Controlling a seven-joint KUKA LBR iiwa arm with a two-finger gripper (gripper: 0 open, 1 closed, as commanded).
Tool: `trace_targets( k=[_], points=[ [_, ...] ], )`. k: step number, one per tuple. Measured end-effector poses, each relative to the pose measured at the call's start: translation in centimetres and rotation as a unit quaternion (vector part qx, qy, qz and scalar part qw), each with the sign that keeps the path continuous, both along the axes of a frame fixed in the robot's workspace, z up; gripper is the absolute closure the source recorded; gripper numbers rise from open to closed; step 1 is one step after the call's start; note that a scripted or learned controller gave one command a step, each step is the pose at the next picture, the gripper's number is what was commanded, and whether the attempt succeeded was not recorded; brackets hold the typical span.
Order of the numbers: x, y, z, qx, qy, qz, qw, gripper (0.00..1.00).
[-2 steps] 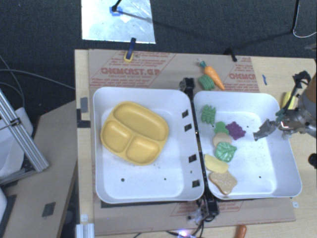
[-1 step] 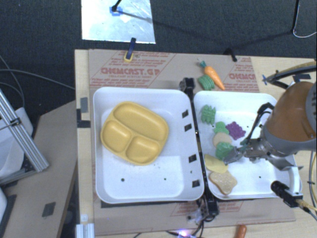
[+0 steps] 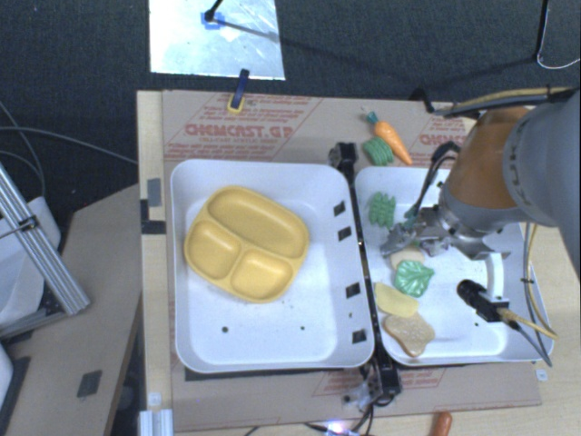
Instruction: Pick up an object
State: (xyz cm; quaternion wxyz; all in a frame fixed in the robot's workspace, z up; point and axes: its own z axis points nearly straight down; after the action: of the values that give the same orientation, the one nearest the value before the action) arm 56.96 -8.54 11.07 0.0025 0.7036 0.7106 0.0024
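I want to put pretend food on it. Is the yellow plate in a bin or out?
In. The yellow plate lies flat inside the left bin, white floor showing around it.

The jaws point(image 3: 399, 241) hang low in the right bin point(image 3: 508, 348), just above a green leaf toy point(image 3: 414, 278).

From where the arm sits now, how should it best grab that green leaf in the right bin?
Probably straight down from above, pinching the green leaf across its narrower width. It lies flat on the bin floor, so there is no side to get under. The yellow piece touches its lower left edge and a pale piece sits at its upper edge, so the right edge looks freest. The claw hovers just up-left.
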Motion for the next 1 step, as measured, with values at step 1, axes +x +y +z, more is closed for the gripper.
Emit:
trace_targets(
  k=[1],
  points=[
    [-0.3, -0.28, 1.15, 0.0001, 0.002, -0.003, 1.0, 1.0]
  ],
)
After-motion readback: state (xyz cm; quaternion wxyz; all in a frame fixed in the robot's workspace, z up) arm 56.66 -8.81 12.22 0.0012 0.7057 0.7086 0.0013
